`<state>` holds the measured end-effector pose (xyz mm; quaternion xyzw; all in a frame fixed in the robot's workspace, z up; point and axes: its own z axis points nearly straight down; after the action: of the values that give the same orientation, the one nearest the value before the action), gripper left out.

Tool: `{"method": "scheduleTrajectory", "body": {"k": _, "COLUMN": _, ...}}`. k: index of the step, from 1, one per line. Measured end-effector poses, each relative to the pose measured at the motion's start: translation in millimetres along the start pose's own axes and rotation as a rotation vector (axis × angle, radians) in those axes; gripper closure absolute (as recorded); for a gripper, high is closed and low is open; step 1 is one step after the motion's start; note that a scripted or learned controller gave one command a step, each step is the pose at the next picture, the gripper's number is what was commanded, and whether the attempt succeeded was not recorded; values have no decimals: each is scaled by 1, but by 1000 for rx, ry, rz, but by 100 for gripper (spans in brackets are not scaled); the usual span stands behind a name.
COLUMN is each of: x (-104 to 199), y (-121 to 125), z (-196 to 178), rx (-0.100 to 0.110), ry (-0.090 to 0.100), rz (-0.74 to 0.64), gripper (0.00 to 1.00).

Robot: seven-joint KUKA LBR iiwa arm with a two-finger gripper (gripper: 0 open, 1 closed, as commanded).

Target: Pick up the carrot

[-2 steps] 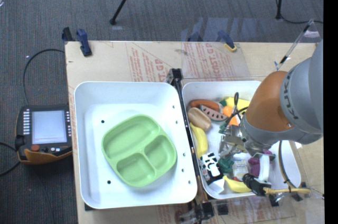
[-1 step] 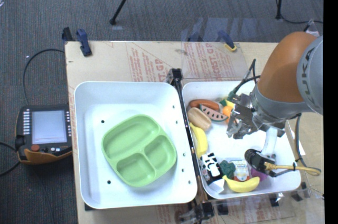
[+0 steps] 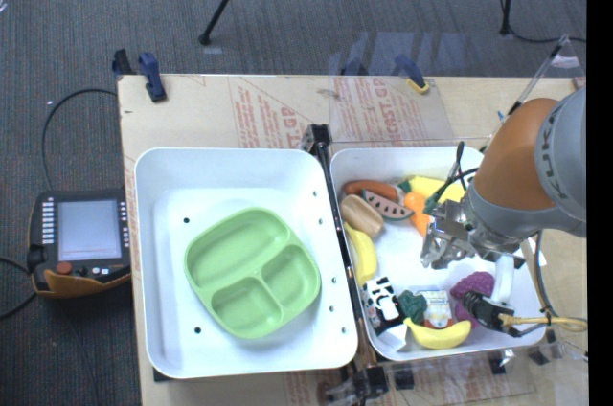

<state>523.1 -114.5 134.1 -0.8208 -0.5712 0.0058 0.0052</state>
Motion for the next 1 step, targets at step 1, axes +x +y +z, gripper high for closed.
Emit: {"method": "scheduleTrajectory", "body": {"k": 1, "x": 31, "y": -44, "z": -51, "rx": -5, "ry": 6, "rz": 364, "gripper": 100}}
